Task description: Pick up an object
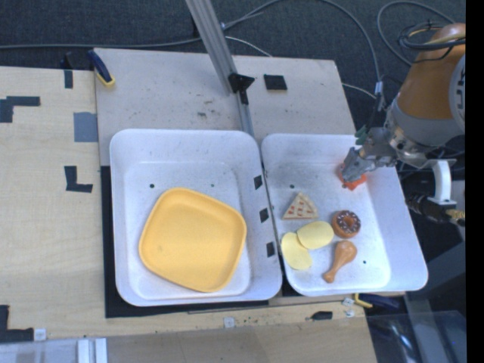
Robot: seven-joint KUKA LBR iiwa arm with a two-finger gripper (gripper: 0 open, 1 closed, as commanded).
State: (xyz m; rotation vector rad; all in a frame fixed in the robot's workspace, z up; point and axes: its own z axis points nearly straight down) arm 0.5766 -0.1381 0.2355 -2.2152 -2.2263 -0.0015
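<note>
Over the right bin's far right part the arm reaches in from the right, its hand low, with something orange-red at its tip; whether it grips I cannot tell. Nearer in that bin lie a wedge, a donut, two yellow slices and a drumstick. The left bin holds a yellow plate.

yellow plate covering left bin floor, toy food clustered low in right bin, upper floor open
</note>
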